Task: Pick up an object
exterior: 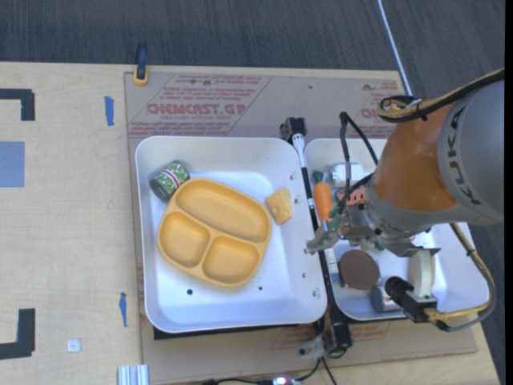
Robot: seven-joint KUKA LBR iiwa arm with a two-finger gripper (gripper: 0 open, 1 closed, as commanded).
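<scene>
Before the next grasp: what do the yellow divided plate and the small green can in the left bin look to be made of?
Yellow divided plate: looks like moulded plastic, with a smooth, matte, uniform colour and soft rounded compartment rims. Green can: probably a toy or a tin with a printed green label and a pale, slightly shiny end; too small to tell metal from plastic.

The desk (pixel 64 239) is a light wood surface carrying blue tape marks, black angle markings and a blue square patch on its left portion. A brown printed board (pixel 208 103) lies flat on the desk toward the right, held at its upper left corner by a yellow and blue clamp (pixel 141 62). Two shallow white bins sit side by side on that board, the left bin (pixel 152 239) touching or just beside the right bin (pixel 473 295) along their shared edge.
</scene>
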